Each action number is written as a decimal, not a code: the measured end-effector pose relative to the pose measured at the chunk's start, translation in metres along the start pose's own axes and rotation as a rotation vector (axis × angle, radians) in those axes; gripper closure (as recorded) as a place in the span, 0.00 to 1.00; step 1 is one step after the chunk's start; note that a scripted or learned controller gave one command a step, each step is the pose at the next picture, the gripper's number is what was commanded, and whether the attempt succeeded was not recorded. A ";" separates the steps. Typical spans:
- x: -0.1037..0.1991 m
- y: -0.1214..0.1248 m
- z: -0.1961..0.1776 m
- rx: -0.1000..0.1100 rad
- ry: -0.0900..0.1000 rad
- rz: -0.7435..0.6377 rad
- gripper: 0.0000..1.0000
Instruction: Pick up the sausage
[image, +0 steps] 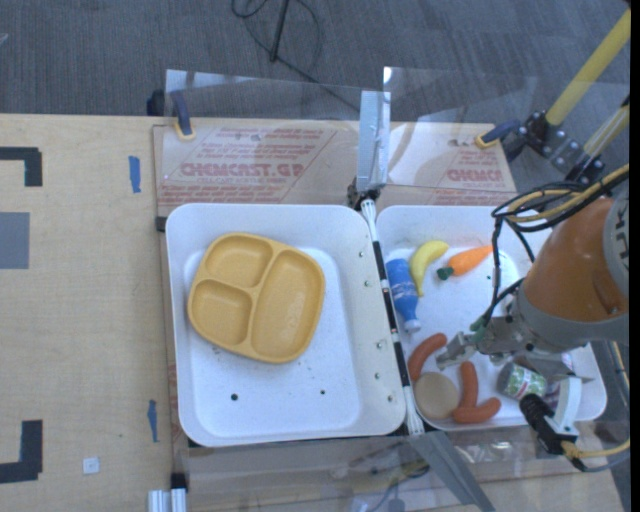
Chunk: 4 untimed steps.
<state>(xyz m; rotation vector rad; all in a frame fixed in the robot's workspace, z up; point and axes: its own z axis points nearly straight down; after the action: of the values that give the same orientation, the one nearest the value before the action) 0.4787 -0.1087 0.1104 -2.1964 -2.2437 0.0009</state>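
Sausages (468, 394) lie unlifted in the right bin (598, 398), the gripper (470, 345) just above them, its opening impossible to tell, so pickup remains

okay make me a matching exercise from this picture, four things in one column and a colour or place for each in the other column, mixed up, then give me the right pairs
Things:
1. Divided plate
2. Banana
3. Carrot
4. Bottle

Descriptions:
A. Orange with a green tip, in the right bin, just right of the banana
B. Blue with a white label, lying along the right bin's left wall
C. Yellow-orange, three compartments, alone in the left bin
D. Bright yellow and curved, near the right bin's far edge

Pairs: 1-C, 2-D, 3-A, 4-B
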 end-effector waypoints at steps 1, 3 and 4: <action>-0.032 0.004 0.020 -0.012 0.000 -0.021 0.00; -0.037 0.004 0.010 -0.019 -0.010 -0.015 0.00; -0.018 0.003 0.021 -0.013 -0.009 -0.024 0.00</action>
<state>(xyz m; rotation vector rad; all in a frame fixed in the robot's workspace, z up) 0.4819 -0.1269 0.0897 -2.1794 -2.2815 -0.0044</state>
